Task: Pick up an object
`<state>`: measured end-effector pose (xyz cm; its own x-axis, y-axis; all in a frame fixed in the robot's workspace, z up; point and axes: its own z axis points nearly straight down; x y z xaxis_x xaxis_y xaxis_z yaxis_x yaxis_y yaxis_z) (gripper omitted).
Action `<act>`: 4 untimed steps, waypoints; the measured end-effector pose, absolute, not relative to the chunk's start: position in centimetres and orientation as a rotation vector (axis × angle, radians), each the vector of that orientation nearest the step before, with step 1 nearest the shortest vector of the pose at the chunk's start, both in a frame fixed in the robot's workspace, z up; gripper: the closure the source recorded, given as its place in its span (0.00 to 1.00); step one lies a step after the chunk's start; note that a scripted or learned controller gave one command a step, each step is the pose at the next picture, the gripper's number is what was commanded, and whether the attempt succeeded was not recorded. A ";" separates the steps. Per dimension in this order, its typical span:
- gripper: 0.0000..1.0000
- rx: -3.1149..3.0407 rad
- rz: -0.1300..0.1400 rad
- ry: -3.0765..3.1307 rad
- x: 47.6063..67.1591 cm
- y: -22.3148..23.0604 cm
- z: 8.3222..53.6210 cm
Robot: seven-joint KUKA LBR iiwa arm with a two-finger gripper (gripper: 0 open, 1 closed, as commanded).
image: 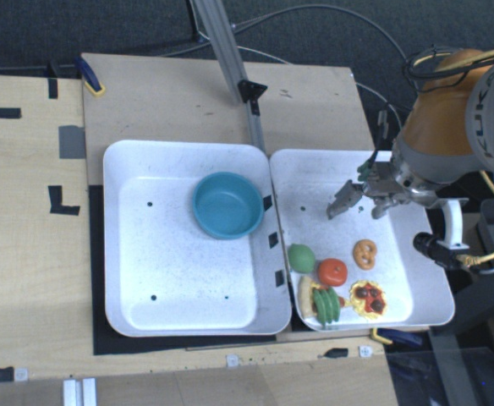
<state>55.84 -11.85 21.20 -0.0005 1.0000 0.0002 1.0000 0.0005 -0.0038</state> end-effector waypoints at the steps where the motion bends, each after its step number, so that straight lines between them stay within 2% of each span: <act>1: 0.00 -2.219 0.005 -2.219 56.1 -12.3 16.7; 2: 0.00 -2.217 0.006 -2.219 56.1 -11.9 10.5; 3: 1.00 -2.219 0.001 -2.222 56.3 -11.9 11.8; 4: 1.00 -2.222 -0.003 -2.224 56.9 -11.6 16.1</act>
<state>56.86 -11.63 16.11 -0.0007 1.0000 -0.0003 1.0000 0.0007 0.0030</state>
